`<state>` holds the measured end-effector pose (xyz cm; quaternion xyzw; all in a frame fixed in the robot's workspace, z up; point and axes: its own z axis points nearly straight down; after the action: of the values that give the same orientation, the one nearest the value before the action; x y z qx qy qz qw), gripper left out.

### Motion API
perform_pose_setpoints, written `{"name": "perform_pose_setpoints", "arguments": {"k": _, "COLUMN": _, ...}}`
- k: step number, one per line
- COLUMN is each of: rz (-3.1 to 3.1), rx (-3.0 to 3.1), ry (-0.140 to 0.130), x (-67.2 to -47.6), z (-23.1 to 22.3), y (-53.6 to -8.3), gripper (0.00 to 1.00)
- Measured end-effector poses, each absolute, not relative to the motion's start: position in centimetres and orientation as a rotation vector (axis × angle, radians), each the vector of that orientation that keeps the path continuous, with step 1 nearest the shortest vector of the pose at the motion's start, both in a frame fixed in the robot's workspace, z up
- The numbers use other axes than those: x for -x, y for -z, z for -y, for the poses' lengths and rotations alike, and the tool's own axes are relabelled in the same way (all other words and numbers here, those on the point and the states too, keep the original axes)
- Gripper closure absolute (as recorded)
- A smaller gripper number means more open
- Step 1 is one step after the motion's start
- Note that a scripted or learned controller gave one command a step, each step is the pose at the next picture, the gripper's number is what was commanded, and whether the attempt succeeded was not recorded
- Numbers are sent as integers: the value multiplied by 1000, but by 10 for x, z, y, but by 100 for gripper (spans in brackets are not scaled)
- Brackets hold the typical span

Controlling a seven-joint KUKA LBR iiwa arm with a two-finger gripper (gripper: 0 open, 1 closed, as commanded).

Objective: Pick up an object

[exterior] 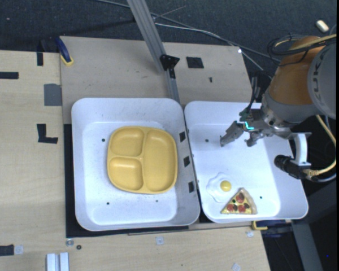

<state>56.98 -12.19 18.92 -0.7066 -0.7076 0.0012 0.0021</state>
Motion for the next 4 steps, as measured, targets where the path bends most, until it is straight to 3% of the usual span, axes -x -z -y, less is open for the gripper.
{"name": "perform_pose_setpoints", "arguments": {"k": 1, "rz": 2222, "rx": 2218, "ry": -2, "x": -571, "z": 122, "y": -190, "gripper": 0}}
{"name": "perform_pose_setpoints", "arguments": {"k": 3, "rz": 2224, "rx": 2222, "ry": -2, "x": -577, "z": 120, "y": -84, "gripper": 0}}
{"name": "perform_pose_setpoints", "arguments": {"k": 4, "rz": 2228, "rx": 2223, "ry": 3, "x": -579, "z": 120, "y": -98, "gripper": 100}}
